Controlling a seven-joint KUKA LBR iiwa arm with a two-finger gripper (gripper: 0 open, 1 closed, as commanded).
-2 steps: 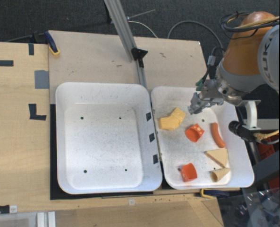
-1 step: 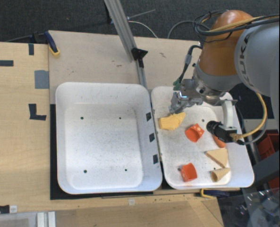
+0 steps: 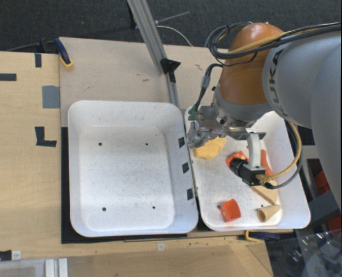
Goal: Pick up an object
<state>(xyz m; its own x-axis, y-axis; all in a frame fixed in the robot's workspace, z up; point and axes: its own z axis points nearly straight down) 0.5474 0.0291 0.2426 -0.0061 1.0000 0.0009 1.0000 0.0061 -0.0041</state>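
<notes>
Fingers [image 3: 200,136] half-hidden under the wrist, state unclear, touching yellow sponge [image 3: 210,148].

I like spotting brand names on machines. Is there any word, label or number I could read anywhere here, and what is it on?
None can be read.
Grey arm: dark raised lettering on its casing, cut off and too blurred to read.
White bins, bench and the small objects: no text visible.

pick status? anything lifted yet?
Done: the arm has the hand low in the right white bin, at the pale yellow chunk. In hand: nothing visibly gripped. Left: grip and lift; the orange block and tan cone lie untouched.
</notes>
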